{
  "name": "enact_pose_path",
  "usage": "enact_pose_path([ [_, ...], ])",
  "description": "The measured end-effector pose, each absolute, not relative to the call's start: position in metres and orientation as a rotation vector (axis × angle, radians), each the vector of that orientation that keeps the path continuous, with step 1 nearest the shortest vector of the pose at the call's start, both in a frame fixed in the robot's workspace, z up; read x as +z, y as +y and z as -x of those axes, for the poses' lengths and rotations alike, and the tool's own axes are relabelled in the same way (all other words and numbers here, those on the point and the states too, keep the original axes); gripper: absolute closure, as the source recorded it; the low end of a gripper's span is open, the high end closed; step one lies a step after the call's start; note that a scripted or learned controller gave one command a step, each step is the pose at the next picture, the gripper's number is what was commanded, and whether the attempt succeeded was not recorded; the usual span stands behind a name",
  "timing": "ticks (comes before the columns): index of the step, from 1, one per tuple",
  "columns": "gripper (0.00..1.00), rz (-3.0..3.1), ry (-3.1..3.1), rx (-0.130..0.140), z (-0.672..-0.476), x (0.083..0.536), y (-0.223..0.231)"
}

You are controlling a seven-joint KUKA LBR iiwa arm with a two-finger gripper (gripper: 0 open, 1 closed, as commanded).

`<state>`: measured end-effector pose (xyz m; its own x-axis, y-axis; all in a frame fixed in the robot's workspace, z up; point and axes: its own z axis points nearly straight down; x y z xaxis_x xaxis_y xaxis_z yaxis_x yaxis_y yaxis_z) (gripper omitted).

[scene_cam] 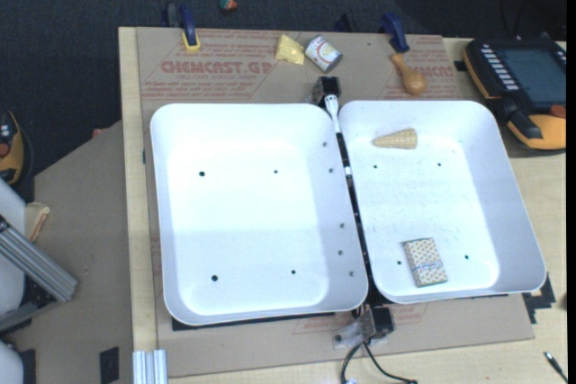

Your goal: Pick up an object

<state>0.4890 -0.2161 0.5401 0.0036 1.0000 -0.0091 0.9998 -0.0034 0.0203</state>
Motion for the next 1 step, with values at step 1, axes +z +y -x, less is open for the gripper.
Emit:
enact_pose_path([
  [1, 1.00, -2.230, 2.235, -0.011, -0.4777, 0.3178, -0.1552],
])
